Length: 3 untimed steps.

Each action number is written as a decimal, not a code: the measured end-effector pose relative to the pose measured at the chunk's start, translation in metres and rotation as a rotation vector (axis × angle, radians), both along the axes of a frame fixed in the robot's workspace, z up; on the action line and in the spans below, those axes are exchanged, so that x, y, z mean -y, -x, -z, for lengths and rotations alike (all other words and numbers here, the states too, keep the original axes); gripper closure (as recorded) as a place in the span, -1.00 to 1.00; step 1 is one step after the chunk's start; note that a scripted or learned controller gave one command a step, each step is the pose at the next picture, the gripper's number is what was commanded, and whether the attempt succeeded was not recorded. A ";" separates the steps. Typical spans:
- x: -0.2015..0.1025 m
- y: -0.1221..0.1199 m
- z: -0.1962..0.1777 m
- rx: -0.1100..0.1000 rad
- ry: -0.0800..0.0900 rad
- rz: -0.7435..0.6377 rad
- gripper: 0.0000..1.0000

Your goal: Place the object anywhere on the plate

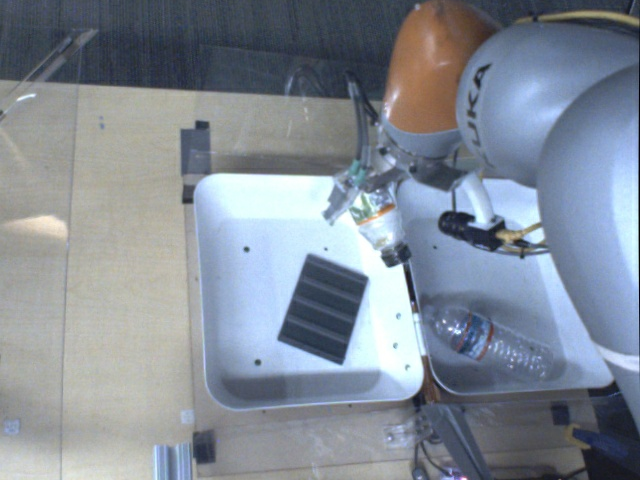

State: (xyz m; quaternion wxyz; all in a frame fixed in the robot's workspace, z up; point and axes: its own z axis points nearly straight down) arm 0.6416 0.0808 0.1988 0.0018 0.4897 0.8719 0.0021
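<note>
A dark ribbed rectangular plate (323,308) lies flat in the left bin (230,368), turned at a slant. Above that bin's far right corner hangs my gripper (367,228), under the arm's orange band. Between its fingers sits a small clear plastic object with a green label (377,214), and the gripper is shut on it. The object hangs above the bin floor, up and to the right of the plate, apart from it. One fingertip (397,255) shows dark just below the object, near the wall between the bins.
A clear plastic bottle with a blue and red label (487,340) lies on its side in the right bin (590,373). The grey arm covers much of the right bin. A cable connector (480,230) juts from the wrist.
</note>
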 end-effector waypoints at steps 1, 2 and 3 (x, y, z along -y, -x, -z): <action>-0.001 -0.002 -0.012 0.007 -0.002 -0.003 1.00; -0.055 -0.028 -0.068 0.001 0.000 0.041 1.00; -0.038 0.063 -0.044 -0.002 0.000 -0.061 1.00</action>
